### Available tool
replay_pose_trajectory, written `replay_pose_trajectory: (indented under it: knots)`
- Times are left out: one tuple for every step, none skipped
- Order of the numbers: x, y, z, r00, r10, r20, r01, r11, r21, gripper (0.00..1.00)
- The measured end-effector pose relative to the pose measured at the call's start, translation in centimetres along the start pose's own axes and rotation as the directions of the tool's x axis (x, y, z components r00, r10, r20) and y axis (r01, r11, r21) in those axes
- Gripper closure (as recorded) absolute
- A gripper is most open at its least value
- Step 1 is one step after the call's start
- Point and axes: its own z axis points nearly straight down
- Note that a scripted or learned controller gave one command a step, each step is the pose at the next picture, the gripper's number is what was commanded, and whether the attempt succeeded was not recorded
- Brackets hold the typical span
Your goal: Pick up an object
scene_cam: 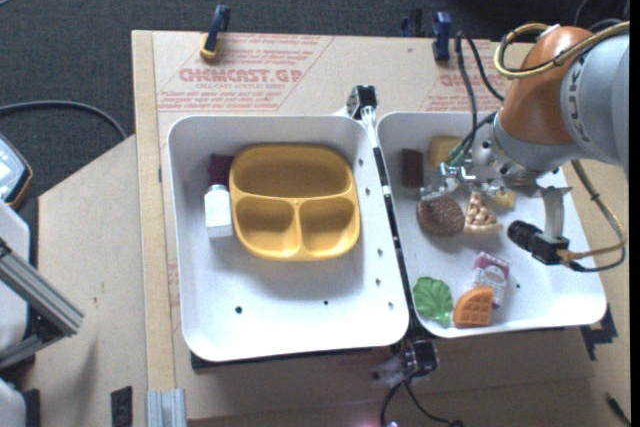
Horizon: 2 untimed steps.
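In the right bin, my gripper hangs low over the upper middle. Just below it lies a round brown patty, with a pizza slice to its right. A dark brown block sits left of the gripper, and a pale yellow piece lies behind it, partly hidden by the wrist. Near the front of the bin lie a green leaf, an orange waffle piece and a pink and white wrapped item. I see nothing lifted off the bin floor.
The left bin holds a yellow divided tray, a small white bottle and a dark maroon item. The arm's grey and orange body covers the right bin's back right corner. A black cable fitting hangs over the bin's right side.
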Motion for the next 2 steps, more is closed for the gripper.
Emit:
replay_pose_trajectory:
  knots:
    - [-0.3,0.2,-1.5,1.000,0.001,0.007,-0.001,1.000,-0.010,1.00]
    - [-0.8,1.2,-6.4,1.000,0.000,0.003,0.000,1.000,-0.005,1.00]
